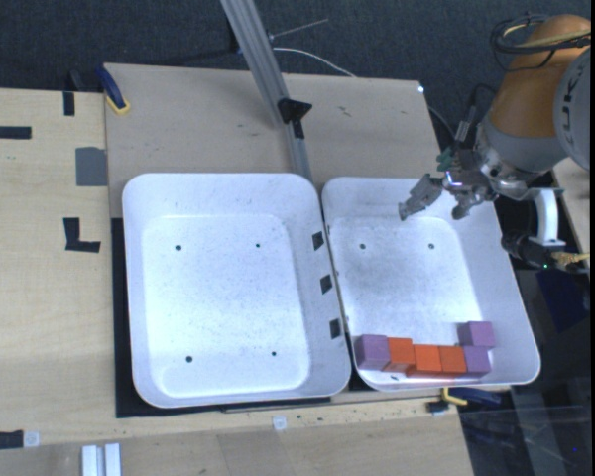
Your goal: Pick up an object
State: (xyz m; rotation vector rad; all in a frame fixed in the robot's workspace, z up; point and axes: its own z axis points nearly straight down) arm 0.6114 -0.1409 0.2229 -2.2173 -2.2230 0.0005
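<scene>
**Open gripper above right bin, blocks at the near edge**

Camera view: the arm (pixel 535 87), grey with an orange band, comes in from 3 o'clock, and its gripper (pixel 438 200) hangs over the far part of the right bin (pixel 416 266), at about 12 o'clock within that bin. Its two fingers (pixel 416 204) are spread apart with nothing between them.

The blocks lie well apart from the gripper, packed along the right bin's 6 o'clock wall. From 9 to 3 o'clock along the row: a purple block (pixel 373 351), an orange block (pixel 401 353), a second orange block (pixel 440 360) and a purple L-shaped block (pixel 477 347) at the 5 o'clock corner. They touch one another.

The left bin (pixel 218 286) sits just beside the right one, at its 9 o'clock. A slanted aluminium rail (pixel 261 62) rises toward 12 o'clock behind the bins. No readable writing or brand shows on anything.
</scene>
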